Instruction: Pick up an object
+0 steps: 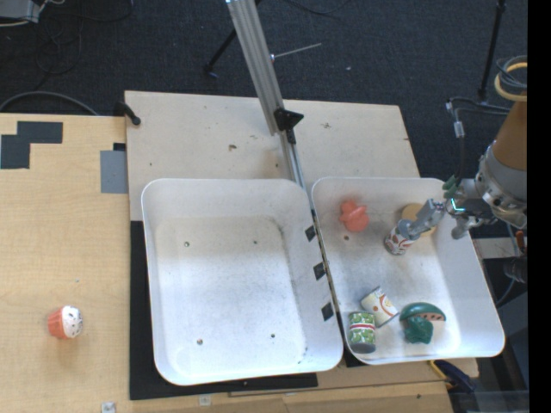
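Two white bins [225,198], arm at right — toys in right bin [469,274]

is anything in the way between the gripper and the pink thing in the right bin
Yes. The gripper sits at the right bin's right rim, and a grey-and-white bottle-like object lies tilted between it and the pink object, with a tan item just behind it. The straight path crosses them.

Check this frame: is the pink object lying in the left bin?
No. The pink object lies in the right bin, near its upper left corner, beside the divider between the two bins.
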Robot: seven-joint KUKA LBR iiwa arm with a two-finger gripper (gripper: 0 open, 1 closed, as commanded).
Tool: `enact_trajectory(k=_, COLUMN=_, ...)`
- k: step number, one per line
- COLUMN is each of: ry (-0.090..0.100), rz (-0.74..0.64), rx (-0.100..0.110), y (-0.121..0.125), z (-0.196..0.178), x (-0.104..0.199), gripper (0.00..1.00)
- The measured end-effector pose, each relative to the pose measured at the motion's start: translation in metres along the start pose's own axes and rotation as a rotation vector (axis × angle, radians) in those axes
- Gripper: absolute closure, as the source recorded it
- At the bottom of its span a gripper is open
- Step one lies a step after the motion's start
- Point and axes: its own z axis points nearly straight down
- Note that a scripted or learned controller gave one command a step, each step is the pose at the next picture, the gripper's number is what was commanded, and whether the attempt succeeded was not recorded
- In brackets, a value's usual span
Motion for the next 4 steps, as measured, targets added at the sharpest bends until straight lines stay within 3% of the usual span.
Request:
enact_trajectory(k=1, ry=-0.001, rz=0.001, rx=-0.004, y=0.001, z=-0.002, x=0.000, gripper=0.00)
enact_trajectory(k=3, ry=0.001, rz=0.001, rx=0.002, y=-0.001, z=0.120, x=-0.010, gripper=0.00)
enact_trajectory(k=4, ry=-0.002, rz=0.002, rx=-0.006, y=0.000, z=0.148, x=-0.010, gripper=0.00)
